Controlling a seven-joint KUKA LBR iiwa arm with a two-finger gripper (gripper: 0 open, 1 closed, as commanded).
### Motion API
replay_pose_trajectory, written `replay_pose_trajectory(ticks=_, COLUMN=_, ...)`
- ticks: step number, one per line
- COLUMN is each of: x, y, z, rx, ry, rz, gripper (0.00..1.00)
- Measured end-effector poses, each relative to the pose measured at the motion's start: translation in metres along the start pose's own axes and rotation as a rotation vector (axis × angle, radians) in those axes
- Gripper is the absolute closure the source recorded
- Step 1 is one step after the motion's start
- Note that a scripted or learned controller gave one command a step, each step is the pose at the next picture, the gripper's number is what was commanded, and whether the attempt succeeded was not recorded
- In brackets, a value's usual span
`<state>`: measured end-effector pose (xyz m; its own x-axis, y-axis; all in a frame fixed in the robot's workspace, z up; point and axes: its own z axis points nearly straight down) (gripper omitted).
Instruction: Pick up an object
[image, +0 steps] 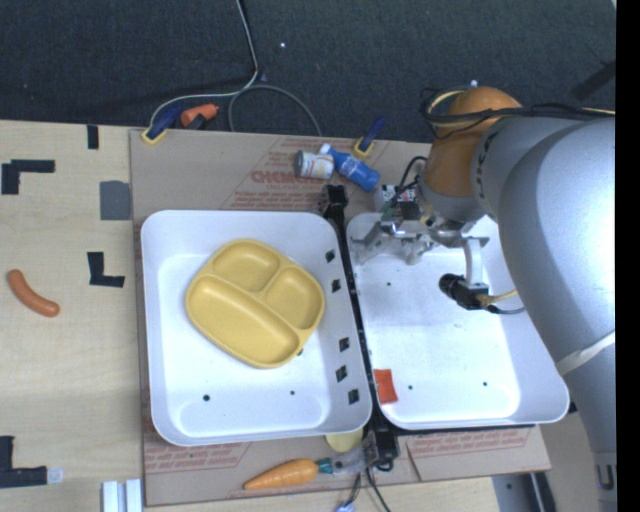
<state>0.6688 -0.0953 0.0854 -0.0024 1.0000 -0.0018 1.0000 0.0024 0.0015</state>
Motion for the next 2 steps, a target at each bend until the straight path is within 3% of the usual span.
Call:
replay_pose_trajectory(ticks=1, x=-0.120, y=0.000, z=-0.002, rx=-0.004, ry=0.000, rz=0.006, gripper=0.00)
replay_pose_trajectory(ticks=2, x=-0.072, y=-0.094, z=-0.003, rx=-0.005, ry=-0.002, rz=0.002, gripper=0.00)
